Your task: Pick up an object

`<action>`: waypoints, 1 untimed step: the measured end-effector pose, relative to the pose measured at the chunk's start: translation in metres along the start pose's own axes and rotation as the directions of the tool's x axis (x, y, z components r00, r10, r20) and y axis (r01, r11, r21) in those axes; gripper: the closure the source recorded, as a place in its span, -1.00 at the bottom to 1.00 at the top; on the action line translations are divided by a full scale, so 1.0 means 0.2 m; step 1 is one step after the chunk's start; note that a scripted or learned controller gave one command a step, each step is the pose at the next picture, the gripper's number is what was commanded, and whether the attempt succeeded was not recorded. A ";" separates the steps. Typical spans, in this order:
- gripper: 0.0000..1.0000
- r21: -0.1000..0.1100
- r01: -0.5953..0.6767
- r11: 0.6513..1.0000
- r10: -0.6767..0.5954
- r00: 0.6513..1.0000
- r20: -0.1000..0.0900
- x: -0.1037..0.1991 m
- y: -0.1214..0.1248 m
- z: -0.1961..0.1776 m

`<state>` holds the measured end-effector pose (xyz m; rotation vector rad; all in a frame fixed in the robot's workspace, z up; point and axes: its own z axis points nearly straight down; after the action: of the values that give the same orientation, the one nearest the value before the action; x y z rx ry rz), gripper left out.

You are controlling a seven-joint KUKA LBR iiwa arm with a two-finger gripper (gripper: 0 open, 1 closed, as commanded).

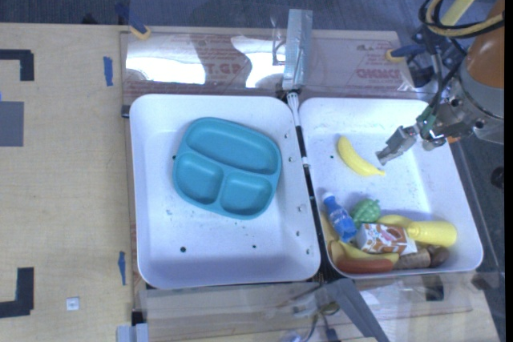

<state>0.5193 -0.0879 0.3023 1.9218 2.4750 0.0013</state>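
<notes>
A yellow banana (357,157) lies alone in the upper middle of the right bin (449,120). My gripper (392,148) hangs just right of it, reaching in from the right edge, its grey fingers (398,142) pointing down-left toward the banana's right end. Nothing shows between the fingers. Along the right bin's front edge sits a heap: a small blue bottle (339,220), a green bumpy fruit (367,211), a printed carton (381,239), a long yellow item (426,232), a red piece (365,263) and a brown one (421,257).
The left bin (152,196) holds a blue divided plate (227,166). A clear panel and a grey upright post (297,48) stand behind the bins. The divider between the bins (303,172) runs close to the banana's left.
</notes>
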 end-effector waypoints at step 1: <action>-1.00 0.017 -0.093 0.996 0.093 0.996 -0.008 0.20 0.31 0.52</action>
<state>0.5710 -0.0335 0.1975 2.0457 2.3963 -0.0097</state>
